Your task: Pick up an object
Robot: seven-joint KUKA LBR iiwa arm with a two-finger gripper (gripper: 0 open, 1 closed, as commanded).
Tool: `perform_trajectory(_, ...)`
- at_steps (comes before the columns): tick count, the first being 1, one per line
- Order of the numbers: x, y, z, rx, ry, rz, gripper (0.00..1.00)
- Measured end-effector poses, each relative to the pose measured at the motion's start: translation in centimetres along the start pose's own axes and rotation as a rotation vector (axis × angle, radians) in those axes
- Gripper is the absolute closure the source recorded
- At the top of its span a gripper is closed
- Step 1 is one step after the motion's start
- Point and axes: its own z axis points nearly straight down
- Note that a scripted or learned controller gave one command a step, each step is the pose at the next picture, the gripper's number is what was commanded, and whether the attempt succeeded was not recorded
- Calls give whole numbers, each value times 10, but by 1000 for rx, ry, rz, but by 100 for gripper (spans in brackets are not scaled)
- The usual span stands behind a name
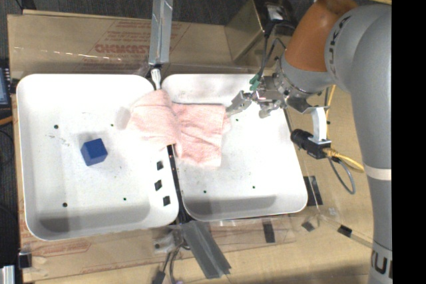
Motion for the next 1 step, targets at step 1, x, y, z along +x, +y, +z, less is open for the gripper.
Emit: perform_trajectory(1,1,-14,-11,1,1,-143,0)
